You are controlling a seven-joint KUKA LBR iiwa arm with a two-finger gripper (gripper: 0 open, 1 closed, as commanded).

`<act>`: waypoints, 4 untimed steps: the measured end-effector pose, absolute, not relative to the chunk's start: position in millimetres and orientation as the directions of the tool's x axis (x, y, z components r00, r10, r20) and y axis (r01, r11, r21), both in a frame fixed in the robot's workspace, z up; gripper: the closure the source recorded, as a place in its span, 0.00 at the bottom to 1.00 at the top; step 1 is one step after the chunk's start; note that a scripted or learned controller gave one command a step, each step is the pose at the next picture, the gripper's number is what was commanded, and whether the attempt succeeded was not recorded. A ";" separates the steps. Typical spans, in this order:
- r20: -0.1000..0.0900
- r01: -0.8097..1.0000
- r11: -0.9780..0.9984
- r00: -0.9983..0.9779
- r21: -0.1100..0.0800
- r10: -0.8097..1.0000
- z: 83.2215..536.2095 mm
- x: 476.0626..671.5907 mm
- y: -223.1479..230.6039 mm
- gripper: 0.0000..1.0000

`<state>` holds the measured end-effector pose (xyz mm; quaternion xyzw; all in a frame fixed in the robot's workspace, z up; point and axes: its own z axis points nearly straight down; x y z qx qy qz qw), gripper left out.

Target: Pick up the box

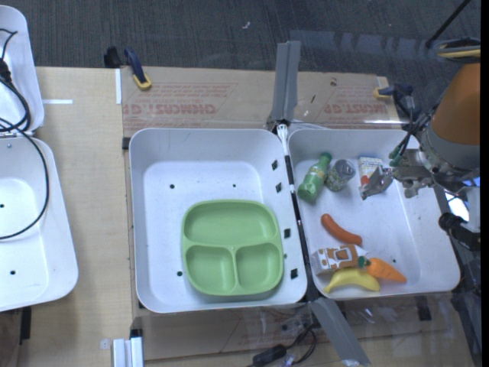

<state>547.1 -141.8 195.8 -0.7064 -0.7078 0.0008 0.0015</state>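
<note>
A small white and brown box point(336, 258) lies near the front of the right bin point(428, 281), between a red sausage point(341, 230) and a banana point(353, 281). A second white carton with green and red print point(369, 167) lies near the bin's back wall. My gripper point(396, 186) hangs over the right bin's back right part, just right of that printed carton. It is open, its fingers point(375, 184) spread apart with nothing between them. The grey arm with its orange band point(462, 109) comes in from the right.
The right bin also holds a green bottle point(313, 178), a small grey can point(339, 174) and an orange carrot point(384, 270). A green divided plate point(231, 247) lies in the left bin point(149, 205). A white shape with black cables point(23, 189) stands at the far left.
</note>
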 end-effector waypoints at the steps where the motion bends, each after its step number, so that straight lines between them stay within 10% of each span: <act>1: 0.000 0.999 -0.042 0.042 0.001 0.999 144.6 611.4 -154.3 0.00; 3: 0.002 0.999 -0.052 0.052 -0.001 0.999 91.1 623.7 -156.8 0.00; 4: 0.002 0.999 -0.052 0.052 -0.001 0.999 99.6 623.9 -156.9 1.00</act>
